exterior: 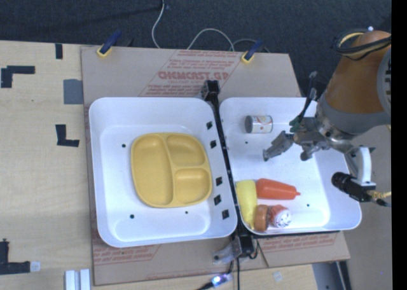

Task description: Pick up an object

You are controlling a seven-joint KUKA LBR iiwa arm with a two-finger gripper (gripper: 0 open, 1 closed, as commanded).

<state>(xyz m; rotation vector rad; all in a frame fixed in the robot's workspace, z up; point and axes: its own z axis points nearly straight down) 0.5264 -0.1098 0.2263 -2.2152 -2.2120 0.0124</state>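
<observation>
The right bin point(318, 219) holds a small can point(259, 124) lying on its side near the back, an orange carrot point(276, 189), a yellow piece point(247, 198) against the left wall, and a small round orange-and-white toy point(272, 217) at the front. My gripper point(294, 145) hangs over the middle right of this bin, its two dark fingers point(276, 147) spread apart with nothing between them. It is right of the can and above the carrot, touching neither.
The left bin point(105, 155) holds a yellow divided plate point(170, 169). A black divider point(218, 155) runs between the bins. Both bins rest on a cardboard sheet point(184, 72) held by clamps. The arm's grey and orange body point(356, 85) looms over the right bin's right edge.
</observation>
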